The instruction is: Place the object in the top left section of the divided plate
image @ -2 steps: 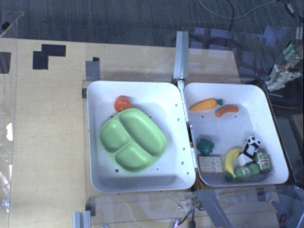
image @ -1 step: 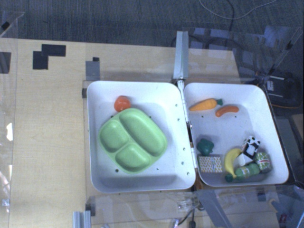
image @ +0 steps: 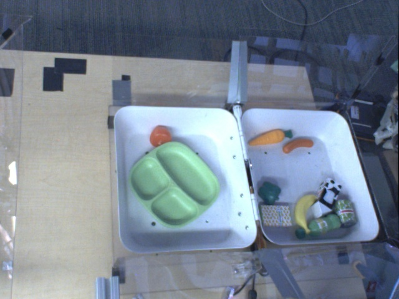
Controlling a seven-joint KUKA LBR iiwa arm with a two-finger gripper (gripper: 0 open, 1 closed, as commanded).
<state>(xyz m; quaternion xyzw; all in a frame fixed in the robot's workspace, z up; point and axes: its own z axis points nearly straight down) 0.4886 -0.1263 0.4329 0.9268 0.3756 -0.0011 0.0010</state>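
A green divided plate (image: 138,180) lies in the left bin (image: 124,229), turned at an angle, with three sections. A small red-orange tomato-like object (image: 161,134) rests on the bin floor just beyond the plate's far edge, touching or nearly touching its rim. In the right bin lie a toy carrot (image: 269,137), an orange sausage-like piece (image: 297,144), a dark green piece (image: 269,192), a patterned flat packet (image: 276,215), a yellow banana (image: 303,208), a black-and-white toy (image: 328,194) and a green bottle (image: 324,225).
The right bin (image: 349,136) has its things crowded in the near right corner. A metal divider post (image: 236,73) stands between the bins at the back. Black marks (image: 62,72) lie on the wooden bench at left.
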